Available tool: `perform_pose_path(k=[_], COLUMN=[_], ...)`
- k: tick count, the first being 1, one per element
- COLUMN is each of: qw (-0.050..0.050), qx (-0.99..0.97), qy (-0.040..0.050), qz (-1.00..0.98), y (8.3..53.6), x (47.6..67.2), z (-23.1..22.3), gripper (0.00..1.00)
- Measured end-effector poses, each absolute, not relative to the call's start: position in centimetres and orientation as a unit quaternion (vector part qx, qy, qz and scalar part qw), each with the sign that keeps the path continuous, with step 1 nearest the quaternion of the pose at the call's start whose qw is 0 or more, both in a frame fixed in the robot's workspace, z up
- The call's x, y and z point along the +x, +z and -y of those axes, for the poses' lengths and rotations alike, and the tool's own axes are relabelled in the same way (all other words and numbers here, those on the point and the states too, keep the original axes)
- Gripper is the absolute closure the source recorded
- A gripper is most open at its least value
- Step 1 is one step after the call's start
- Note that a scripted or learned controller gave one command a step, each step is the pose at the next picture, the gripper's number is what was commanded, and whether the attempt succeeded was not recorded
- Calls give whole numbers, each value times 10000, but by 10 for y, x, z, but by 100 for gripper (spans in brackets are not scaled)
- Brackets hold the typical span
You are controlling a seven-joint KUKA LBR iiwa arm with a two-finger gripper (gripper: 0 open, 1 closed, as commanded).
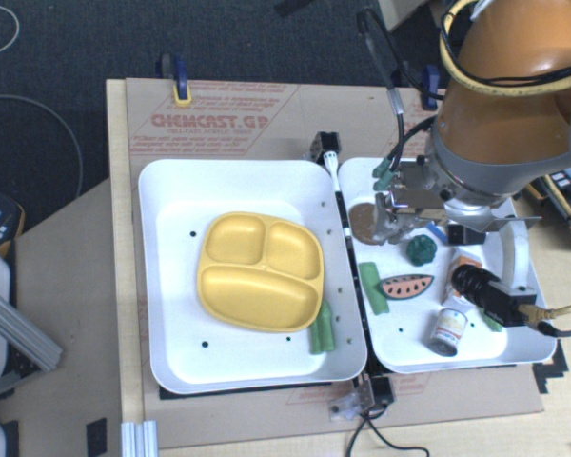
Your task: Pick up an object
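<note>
My gripper (393,228) hangs low over the back left part of the right bin (525,348), under the big orange and grey wrist. Just to its left lies a brown round disc (361,223), touching or very close to it. A dark green knobbly ball (421,249) sits just to the gripper's right. Nearer the front lie a watermelon slice (406,286), a green stick (372,288) along the bin's left wall, and a small tin (447,330). I see nothing between the gripper's tips.
The left bin (167,284) holds a yellow divided plate (262,270) and a green stick (322,330) at its front right. An orange bit (467,263) and a blue bit (436,232) lie partly hidden under the arm.
</note>
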State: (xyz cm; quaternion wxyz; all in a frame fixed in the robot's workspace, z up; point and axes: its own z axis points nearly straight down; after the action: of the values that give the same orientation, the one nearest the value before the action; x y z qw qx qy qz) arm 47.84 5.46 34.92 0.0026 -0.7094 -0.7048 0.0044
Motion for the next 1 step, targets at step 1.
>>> perform_pose_path(k=[1], qw=[28], qx=[-7059], qy=[28], qz=[7083], y=[306], x=[478], z=[-94], gripper=[100])
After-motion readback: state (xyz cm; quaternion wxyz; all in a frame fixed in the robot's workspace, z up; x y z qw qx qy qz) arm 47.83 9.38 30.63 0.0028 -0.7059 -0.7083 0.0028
